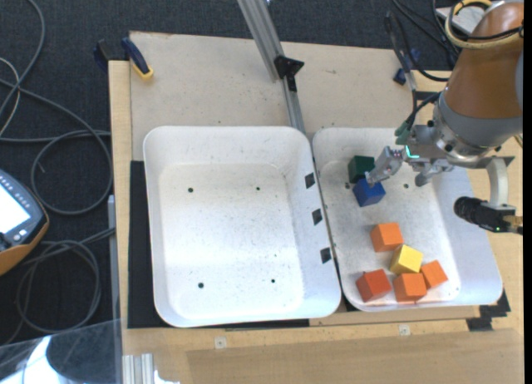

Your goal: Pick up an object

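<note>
In the right bin [465, 249], a blue block [368, 193] lies next to a dark green block [362, 166] near the far left part. My gripper [404, 172] hovers over the bin's far side, just right of those two blocks. It is open: the left finger [385, 164] reaches down to the top of the blue block, and the right finger [422, 177] stands apart over bare bin floor. Nothing sits between them. Toward the near side lie several orange blocks [386, 236] and one yellow block [406, 258].
The left bin [158, 208] lies beside the right one, with black clips [317, 216] on the shared wall. A slanted metal pole [258, 17] rises behind the bins. Clamps [137, 56] sit on the bench's far corners. Cables trail on the floor at left.
</note>
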Motion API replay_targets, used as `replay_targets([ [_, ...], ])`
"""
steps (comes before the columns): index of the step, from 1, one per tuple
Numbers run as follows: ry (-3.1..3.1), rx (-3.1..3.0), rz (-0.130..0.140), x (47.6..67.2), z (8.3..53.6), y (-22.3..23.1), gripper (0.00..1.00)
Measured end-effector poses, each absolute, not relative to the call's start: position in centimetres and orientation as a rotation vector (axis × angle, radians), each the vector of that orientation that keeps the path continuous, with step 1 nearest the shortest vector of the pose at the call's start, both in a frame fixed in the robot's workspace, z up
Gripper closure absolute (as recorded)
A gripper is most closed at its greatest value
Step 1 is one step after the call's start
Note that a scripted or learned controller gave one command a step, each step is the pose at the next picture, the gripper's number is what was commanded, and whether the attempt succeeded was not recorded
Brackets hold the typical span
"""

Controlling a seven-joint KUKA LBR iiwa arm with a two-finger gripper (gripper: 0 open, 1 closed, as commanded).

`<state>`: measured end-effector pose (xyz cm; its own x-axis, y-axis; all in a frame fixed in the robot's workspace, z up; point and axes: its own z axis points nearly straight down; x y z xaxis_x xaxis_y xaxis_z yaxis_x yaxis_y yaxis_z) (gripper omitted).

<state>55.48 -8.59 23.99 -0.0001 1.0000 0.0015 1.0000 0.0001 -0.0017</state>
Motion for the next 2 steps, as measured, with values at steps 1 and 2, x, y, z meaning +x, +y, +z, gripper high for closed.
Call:
replay_targets([
  [1,-2.217,-2.217,0.006,54.4,18.7,-8.3,0.00],
  [2,-2.215,-2.218,0.007,53.8,13.6,-9.2,0.00],
])
